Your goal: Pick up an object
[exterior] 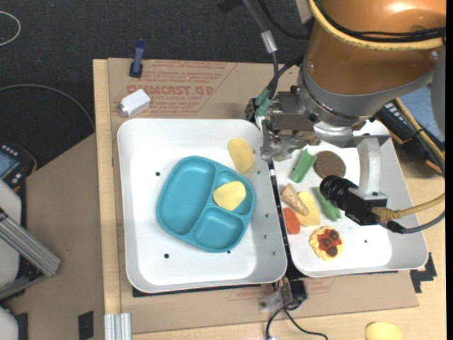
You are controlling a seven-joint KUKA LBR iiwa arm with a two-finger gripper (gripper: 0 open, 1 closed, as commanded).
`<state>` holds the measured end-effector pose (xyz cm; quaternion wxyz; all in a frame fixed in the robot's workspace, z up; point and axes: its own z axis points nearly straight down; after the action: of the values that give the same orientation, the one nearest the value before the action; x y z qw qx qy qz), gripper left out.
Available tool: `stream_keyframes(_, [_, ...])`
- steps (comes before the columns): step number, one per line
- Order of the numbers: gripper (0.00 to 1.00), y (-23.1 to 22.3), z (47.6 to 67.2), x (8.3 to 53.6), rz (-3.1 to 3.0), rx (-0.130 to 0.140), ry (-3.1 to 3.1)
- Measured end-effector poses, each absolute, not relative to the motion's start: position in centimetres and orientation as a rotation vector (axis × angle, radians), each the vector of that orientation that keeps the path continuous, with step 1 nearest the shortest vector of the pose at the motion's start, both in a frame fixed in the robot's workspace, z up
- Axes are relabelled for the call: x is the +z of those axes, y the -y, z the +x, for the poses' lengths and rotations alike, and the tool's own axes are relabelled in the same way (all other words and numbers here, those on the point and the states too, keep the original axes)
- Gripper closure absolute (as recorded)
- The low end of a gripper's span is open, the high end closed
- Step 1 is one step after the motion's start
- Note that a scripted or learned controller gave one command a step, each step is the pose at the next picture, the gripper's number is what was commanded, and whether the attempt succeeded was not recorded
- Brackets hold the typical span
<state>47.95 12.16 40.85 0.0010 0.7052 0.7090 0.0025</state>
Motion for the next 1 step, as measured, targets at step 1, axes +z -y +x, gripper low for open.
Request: stream_keyframes(1, [1.0,-5.23,48.11,31.57,2.235,-0.017,-2.216])
